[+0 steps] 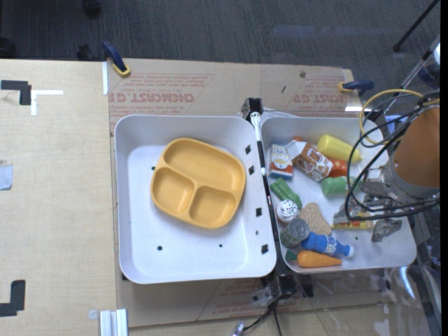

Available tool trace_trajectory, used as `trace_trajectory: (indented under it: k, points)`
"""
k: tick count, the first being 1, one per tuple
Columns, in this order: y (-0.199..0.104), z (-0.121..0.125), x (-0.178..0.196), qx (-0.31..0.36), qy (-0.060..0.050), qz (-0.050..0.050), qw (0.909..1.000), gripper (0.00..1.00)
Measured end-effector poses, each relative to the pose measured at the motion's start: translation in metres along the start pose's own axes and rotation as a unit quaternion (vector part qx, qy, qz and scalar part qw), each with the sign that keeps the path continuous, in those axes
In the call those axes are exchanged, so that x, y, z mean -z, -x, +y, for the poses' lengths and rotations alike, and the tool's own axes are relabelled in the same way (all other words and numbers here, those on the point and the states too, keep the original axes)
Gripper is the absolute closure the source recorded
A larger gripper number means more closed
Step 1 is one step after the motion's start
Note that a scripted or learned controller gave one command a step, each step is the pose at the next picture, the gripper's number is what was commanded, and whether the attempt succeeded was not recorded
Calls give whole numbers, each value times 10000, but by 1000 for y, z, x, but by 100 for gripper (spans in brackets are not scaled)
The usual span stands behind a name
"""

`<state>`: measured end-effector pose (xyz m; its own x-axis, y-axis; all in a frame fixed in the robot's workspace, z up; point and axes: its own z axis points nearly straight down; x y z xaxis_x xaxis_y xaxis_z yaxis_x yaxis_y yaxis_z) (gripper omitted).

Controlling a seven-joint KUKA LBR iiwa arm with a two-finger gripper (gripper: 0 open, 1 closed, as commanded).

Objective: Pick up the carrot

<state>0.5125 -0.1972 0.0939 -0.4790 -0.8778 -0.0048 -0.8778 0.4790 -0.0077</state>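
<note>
**Carrot at the near edge of the right bin, arm over the bin's right side**

The carrot (318, 259) lies on its side on the floor of the right bin (399, 252), close to that bin's near wall, its pointed end toward the right. Just above it, touching or nearly so, lies a blue bottle (325, 244), and to the left of the bottle sits a grey round can (297, 230). Farther from the carrot, up the bin, come a tan oval biscuit (316, 218), a white dotted ball (286, 208), a green pod (285, 191), a small carton (281, 162), a brown snack packet (313, 162) and a yellow bottle (337, 148); a green piece (334, 185) lies beside the packet.

The arm's gripper (367, 219) hangs over the right side of the bin, up and to the right of the carrot and apart from it, below the orange band (421, 149) and a tangle of black and yellow cables. Whether the jaws are released or clenched I cannot tell (they are lost among the cables and metal parts). Nothing can be seen between them.

Left of the carrot's bin, the left bin (140, 257) holds a yellow divided plate (198, 183). Both bins rest on cardboard on the desk (49, 187).
</note>
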Motion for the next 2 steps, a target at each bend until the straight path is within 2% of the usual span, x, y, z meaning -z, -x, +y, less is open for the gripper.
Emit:
trace_trajectory:
  k: [1, 2]
  points:
    - [-25, 16, -1, 824, 23, 6, 9966, 0]
    - [-11, -12, -1, 746, 26, -7, 9972, 0]
